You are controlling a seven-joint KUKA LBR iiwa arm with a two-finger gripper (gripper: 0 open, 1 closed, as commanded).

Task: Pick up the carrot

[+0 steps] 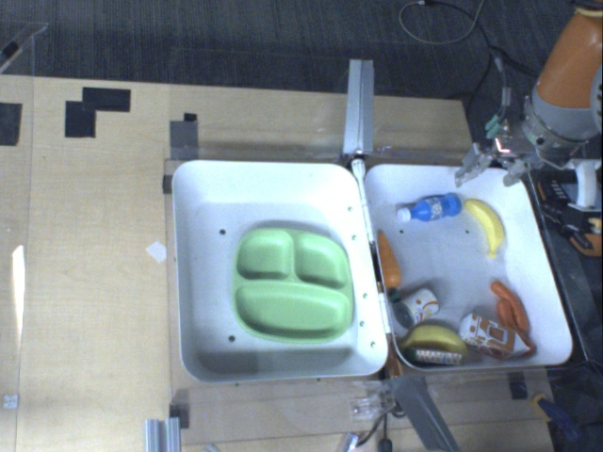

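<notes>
Carrot lies untouched against the right bin's left wall. Gripper hovers over that bin's far rim, fingers spread, holding nothing; the whole pick remains.

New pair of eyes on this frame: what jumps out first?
The green divided plate lying alone in the left bin. Then the clutter in the right bin: a blue bottle and banana near the far wall, the carrot against the left wall. The gripper hangs over that bin's far right corner, with the arm's orange band above it.
</notes>
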